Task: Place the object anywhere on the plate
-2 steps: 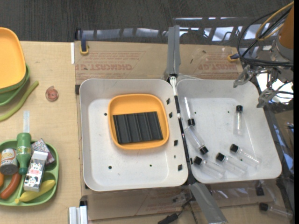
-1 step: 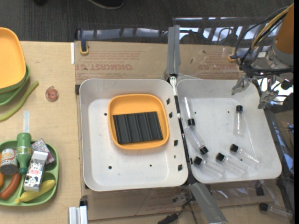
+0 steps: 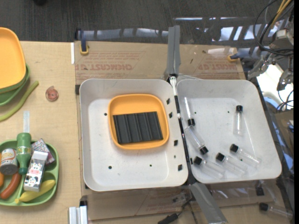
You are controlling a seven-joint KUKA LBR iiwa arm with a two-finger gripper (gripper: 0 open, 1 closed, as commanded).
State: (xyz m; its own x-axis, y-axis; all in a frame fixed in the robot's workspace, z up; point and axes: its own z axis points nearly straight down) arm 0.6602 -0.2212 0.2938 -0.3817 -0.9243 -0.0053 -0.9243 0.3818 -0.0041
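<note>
Plate [image 3: 138, 107] centred, wide margins; tubes [image 3: 219, 157] cluster low.

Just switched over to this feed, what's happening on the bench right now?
Nothing is being handled at this moment. The orange plate sits in the left bin with a dark ribbed rack lying on it. The right bin holds several clear tubes with black caps, scattered loose, mostly along its left and lower sides. None of them is on the plate yet, so the placing step looks not yet done.
</note>
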